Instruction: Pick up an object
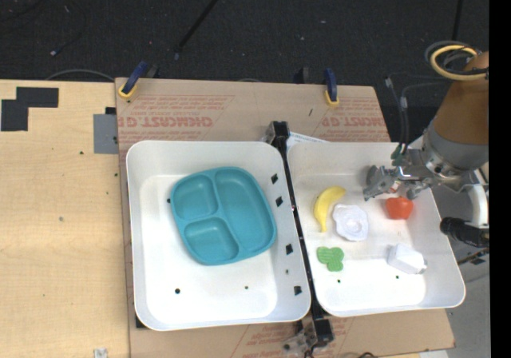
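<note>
In the right bin (447,288) lie a yellow banana (327,206), a white round object (351,223), a small green object (330,257), a white block (406,259) and a red-orange object (399,207). My gripper (382,181) hangs over the bin's upper right part, just above and left of the red-orange object and right of the banana. I see nothing held in it. The arm's grey wrist and orange band (467,109) rise behind it at the right edge.
The left bin (148,268) holds a teal divided plate (222,214). A black divider (289,212) runs between the two bins. Brown cardboard (239,113) lies under them, held at the back by two clamps.
</note>
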Tool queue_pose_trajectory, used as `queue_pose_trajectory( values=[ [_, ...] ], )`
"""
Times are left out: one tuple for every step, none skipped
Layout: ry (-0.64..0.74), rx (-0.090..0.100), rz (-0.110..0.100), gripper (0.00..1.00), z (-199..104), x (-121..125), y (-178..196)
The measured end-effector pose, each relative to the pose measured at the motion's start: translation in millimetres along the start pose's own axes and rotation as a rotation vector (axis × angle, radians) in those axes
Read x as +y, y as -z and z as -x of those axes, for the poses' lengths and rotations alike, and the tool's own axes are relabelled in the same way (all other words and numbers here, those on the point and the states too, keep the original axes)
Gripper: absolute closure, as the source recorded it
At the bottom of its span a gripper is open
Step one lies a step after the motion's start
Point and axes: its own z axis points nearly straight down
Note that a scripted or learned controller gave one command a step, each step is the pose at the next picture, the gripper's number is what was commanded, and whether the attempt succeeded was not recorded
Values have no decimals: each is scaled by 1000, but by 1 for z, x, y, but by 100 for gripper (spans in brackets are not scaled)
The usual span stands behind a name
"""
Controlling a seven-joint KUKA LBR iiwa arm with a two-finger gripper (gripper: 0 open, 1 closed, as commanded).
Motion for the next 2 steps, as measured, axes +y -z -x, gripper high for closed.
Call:
queue_pose_trajectory(
  values=[
    [0,1,-3,0,1,1,-63],
    [-1,-1,2,100,2,2,-50]
  ],
)
